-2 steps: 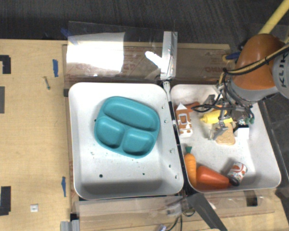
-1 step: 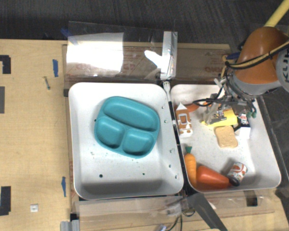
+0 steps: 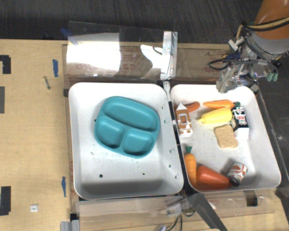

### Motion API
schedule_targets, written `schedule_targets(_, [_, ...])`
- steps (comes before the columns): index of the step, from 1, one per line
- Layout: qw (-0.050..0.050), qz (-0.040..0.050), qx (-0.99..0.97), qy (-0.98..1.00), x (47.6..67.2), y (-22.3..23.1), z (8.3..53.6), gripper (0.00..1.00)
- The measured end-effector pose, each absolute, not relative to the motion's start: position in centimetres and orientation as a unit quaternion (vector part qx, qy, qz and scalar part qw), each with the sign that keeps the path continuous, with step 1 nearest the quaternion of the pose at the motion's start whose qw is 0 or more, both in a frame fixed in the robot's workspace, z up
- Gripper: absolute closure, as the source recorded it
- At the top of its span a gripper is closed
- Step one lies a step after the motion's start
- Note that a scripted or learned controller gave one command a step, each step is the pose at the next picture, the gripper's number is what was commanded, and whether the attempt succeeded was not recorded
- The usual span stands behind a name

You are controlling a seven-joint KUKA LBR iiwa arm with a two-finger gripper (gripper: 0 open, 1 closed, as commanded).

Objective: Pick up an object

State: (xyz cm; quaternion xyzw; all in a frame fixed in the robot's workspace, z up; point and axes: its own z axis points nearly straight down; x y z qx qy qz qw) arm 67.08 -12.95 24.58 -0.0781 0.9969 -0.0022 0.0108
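The gripper (image 3: pixel 229 82) hangs over the right bin's (image 3: pixel 267 148) far rim; whether it is apart or together I cannot tell. Just beside it, inside the bin, lies a slim orange toy carrot (image 3: pixel 217 103), touching a yellow corn cob (image 3: pixel 216 116)

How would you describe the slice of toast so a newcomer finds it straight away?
Look in the right bin, the one crowded with toy food. Near its middle, just below the yellow corn, lies the toast. It is the one flat, tan, squarish piece; its neighbours are rounded and brightly coloured.
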Motion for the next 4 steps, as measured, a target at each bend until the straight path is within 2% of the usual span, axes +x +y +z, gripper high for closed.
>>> schedule_targets(1, [0.011,-0.0013,-0.078,0.997,67.1,-12.8,25.2,1.0])
schedule_targets(2, [0.01,-0.001,-0.078,0.997,67.1,-12.8,25.1,0.0])
schedule_targets(3, [-0.003,0.0017,-0.027,1.0,61.6,-13.0,11.2,0.0])
schedule_targets(4, [0.005,0.0006,0.047,0.999,59.0,-14.4,8.9,0.0])
